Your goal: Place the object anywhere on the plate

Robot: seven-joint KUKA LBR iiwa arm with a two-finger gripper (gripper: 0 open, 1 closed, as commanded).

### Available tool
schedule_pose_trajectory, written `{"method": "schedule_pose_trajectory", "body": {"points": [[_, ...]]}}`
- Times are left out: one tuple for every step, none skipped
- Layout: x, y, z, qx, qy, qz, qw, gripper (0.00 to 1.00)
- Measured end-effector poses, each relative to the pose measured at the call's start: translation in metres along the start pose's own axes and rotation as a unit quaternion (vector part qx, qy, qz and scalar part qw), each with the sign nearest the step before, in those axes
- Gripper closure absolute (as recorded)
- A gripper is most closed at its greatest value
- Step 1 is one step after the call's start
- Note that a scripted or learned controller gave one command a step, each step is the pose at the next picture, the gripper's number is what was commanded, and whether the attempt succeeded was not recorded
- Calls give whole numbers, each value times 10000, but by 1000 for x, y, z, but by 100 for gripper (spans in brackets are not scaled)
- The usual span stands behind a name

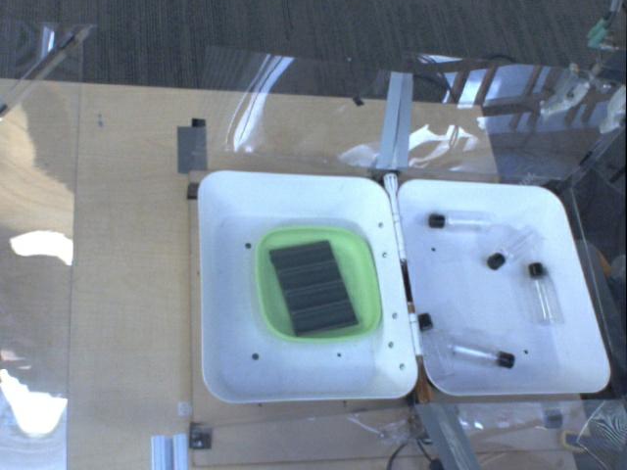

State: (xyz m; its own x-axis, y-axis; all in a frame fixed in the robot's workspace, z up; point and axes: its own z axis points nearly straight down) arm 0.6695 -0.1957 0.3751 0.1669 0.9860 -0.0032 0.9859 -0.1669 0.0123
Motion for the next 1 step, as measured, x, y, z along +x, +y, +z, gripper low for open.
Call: {"method": "schedule_pose_trajectory", "body": {"points": [[-3, 2, -19, -4, -2, -171, 9999, 0]]}}
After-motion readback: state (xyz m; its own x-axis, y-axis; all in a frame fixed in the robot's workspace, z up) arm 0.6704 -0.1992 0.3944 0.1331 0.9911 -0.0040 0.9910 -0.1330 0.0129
